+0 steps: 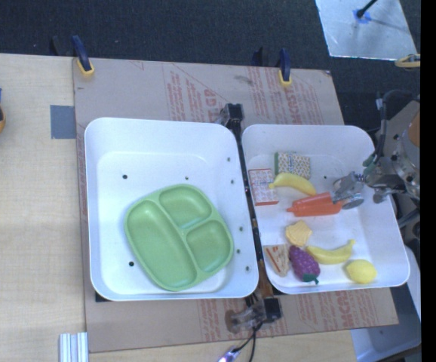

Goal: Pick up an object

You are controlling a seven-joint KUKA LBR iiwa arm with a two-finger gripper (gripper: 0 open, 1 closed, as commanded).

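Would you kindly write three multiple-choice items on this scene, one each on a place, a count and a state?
1. Where does the green plate lie?
A. left bin
B. right bin
C. on the bench outside the bins

2. How many bananas are in the right bin?
A. one
B. two
C. four

3. How does the plate lie?
A. face up
B. upside down
C. on edge

Answers: 1 A, since the plate rests in the left bin. 2 B, one banana above the carrot and another banana below it. 3 A, since its three compartments show.
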